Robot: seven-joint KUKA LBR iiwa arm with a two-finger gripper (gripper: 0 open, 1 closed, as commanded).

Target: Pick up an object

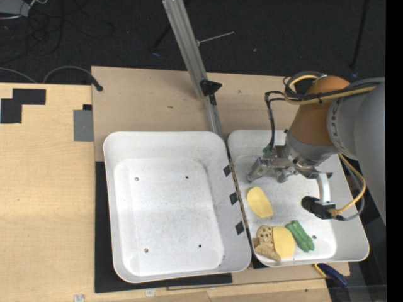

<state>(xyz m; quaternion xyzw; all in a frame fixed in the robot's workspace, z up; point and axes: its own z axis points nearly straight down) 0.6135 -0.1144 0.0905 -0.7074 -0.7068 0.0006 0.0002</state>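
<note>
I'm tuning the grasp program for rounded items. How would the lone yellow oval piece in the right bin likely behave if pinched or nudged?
The yellow oval piece looks smooth and rounded, so it may slip from a pinch. Lying alone on the right bin floor, it would probably slide or roll if nudged. It seems small, likely light.

white bins (170, 257), yellow object (259, 202), green object (300, 236)

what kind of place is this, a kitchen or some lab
Most likely a robotics lab, not a kitchen. A grey arm reaches over two white bins on a plywood bench, the food looks like toys, and cables trail across the dark floor.
</note>
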